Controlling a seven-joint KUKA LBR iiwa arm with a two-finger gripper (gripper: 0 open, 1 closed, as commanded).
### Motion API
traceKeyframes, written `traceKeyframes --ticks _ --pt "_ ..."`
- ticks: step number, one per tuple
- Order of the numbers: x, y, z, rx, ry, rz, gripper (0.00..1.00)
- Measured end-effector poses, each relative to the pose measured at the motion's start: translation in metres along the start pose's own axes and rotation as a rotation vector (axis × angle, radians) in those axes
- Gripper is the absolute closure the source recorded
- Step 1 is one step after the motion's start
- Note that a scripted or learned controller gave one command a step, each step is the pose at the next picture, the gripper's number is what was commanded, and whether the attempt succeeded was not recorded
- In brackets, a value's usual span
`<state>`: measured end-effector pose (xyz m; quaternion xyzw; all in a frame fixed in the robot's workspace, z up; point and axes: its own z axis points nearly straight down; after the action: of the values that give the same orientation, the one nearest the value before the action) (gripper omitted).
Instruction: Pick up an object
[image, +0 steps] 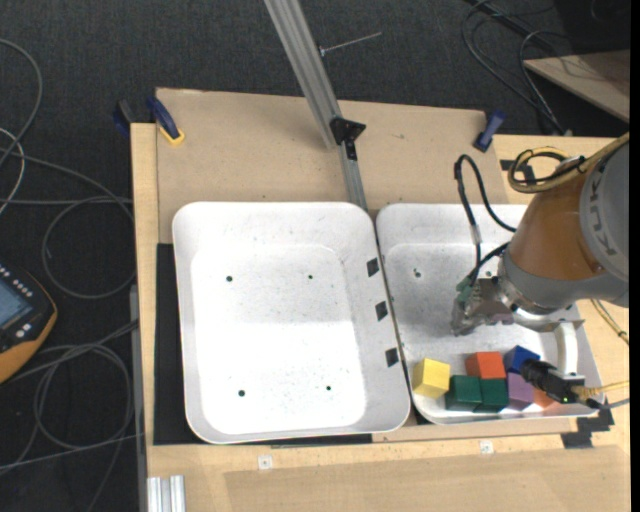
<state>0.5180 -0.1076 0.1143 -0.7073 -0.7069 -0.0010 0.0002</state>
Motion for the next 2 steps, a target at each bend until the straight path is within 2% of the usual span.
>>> traceKeyframes --ticks 2 --pt "-0.003 0.006 -0.118 -0.007 -0.003 -0.003 1.0"
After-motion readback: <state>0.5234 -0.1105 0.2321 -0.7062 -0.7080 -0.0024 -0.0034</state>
